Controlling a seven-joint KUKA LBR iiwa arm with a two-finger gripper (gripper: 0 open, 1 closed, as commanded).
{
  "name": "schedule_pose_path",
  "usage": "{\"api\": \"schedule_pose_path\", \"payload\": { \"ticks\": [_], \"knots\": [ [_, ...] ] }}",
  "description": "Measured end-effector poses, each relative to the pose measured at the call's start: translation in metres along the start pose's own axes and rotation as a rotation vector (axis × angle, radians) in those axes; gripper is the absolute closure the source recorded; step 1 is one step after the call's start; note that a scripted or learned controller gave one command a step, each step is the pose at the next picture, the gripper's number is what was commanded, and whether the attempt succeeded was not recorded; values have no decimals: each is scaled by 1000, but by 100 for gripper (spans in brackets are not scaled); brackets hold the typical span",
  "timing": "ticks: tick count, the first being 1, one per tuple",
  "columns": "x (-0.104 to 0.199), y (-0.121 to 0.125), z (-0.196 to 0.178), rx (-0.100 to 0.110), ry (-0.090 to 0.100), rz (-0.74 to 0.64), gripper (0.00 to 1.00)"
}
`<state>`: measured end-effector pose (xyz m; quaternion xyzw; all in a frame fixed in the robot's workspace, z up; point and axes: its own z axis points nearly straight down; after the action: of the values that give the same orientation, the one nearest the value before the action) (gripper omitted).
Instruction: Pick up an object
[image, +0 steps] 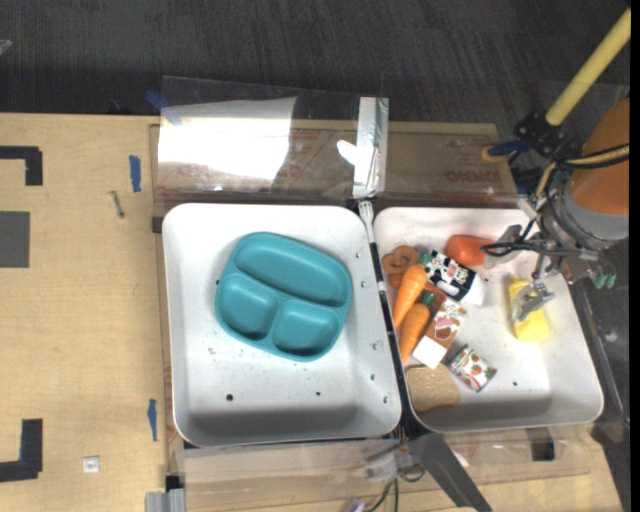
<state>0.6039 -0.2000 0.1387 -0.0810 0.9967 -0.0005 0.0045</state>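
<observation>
The gripper (537, 290) hangs over a yellow toy (531, 318) in the right bin (570, 385).

The yellow toy sits at the bin's 3 o'clock side, right under the gripper; I cannot tell if the gripper is open or closed. Two carrots (408, 300) lie at 9 o'clock, with small printed packets (472, 368) near them, their words too small to read. The left bin (195, 350) holds a blue tray (283, 293) at its middle.

Bright overhead light, glare on the clear sheet (240, 150), slightly soft focus.
</observation>
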Motion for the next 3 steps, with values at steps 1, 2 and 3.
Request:
{"api": "schedule_pose_path", "payload": {
  "ticks": [1,2,3],
  "knots": [
    [1,-22,51,0,0,87,0],
    [-3,-22,37,4,-12,85,100],
    [-2,-22,38,3,-11,85,0]
  ]
}}
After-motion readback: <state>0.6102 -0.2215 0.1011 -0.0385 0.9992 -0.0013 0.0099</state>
